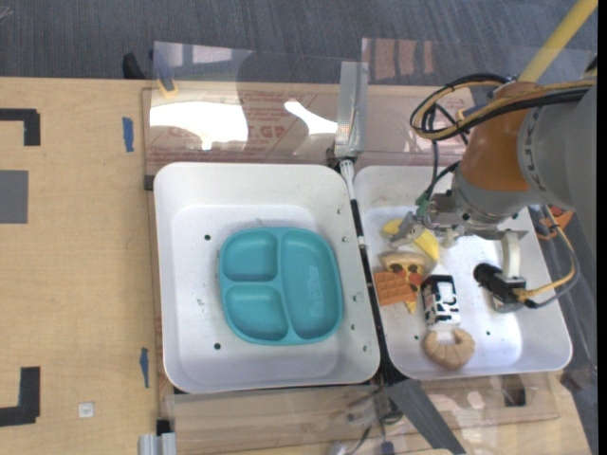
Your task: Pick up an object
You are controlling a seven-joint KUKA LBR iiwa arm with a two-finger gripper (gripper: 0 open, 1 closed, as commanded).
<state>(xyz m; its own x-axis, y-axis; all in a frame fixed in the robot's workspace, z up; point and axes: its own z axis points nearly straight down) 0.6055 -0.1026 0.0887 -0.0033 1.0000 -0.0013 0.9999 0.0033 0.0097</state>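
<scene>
Tool [424,218] is held low over the right bin [545,344] by a yellow item [427,245]; finger state cannot be told. Grey carpet [285,8] is seen beyond the worktop [66,254].

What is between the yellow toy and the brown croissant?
In the camera view, an orange waffle-like piece and a black-and-white toy lie between the yellow toy and the brown croissant, all in the right bin.
</scene>
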